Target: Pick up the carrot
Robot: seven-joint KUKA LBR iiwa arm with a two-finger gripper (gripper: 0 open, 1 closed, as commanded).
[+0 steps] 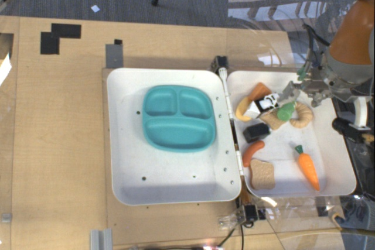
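- Worktop (pixel 64 126): wooden surface bearing two shallow white bins side by side; the left bin (pixel 126 184) holds a teal divided plate (pixel 178 117), the right bin (pixel 340 184) holds the toy foods.
- Arm (pixel 354 38): grey with an orange band, entering from the right edge of the view and poised over the far right part of the right bin.
- Fingers (pixel 296 89): seen near the far side of the right bin, above a cluster made of a green piece (pixel 286 111), a tan ring-shaped item (pixel 303 116) and a black-and-white item (pixel 266 103). Whether they are spread or pressed together cannot be told at this resolution, and nothing is plainly seen between them.
- Carrot (pixel 307 168): orange body with a green top, lying flat on the bin floor in the near right part of the right bin, touching no other item.
- Key relation: the carrot lies toward the viewer from the fingers and slightly to the view's right, well apart from them. Its long axis runs diagonally, the green top pointing back toward the fingers and the tip pointing to the bin's near right corner.
- Neighbours: a tan bread-like slice (pixel 262 174) and a red sausage-like piece (pixel 252 152) lie to the view's left of the carrot, clear of it.
- Judgement: the coming move likely calls for travel toward the near wall and a grip closing across the carrot's narrow width.
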